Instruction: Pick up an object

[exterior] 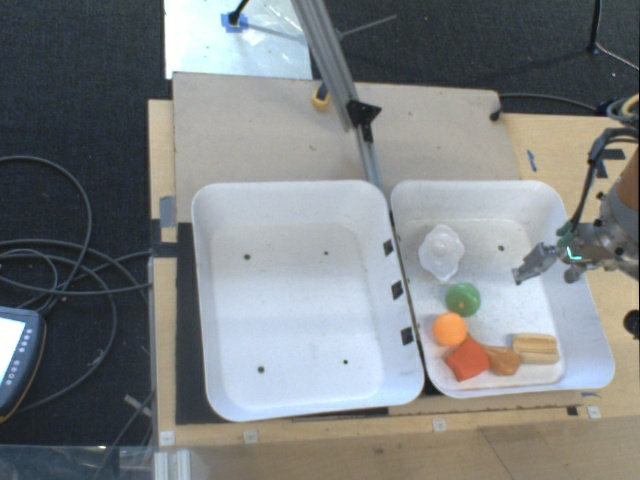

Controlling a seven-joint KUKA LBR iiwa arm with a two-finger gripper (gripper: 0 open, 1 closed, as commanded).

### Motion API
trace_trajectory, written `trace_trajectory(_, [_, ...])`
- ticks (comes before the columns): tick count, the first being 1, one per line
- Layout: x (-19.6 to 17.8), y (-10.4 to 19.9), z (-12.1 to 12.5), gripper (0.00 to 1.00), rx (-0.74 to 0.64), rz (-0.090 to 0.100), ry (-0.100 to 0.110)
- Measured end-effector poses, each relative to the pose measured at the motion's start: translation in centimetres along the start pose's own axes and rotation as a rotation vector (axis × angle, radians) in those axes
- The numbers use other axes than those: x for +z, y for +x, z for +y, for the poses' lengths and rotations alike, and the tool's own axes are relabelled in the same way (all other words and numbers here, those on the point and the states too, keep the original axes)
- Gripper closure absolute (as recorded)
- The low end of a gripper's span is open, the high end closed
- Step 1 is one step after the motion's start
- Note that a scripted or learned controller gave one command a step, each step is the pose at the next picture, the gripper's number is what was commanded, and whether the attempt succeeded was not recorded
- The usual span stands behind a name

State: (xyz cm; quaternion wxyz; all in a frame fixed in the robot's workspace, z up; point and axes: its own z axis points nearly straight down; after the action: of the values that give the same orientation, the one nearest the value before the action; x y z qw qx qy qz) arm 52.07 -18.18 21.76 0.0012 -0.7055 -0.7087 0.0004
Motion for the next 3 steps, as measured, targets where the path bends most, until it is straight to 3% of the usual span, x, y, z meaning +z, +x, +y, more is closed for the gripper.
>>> trace_trajectory(1, [-0.2, 0.0, 0.1, 0.00, 0.001, -0.001, -0.004])
trace_trajectory(3, [12.2, 0.7, 0.0, 0.00, 0.003, 0.001, 0.002])
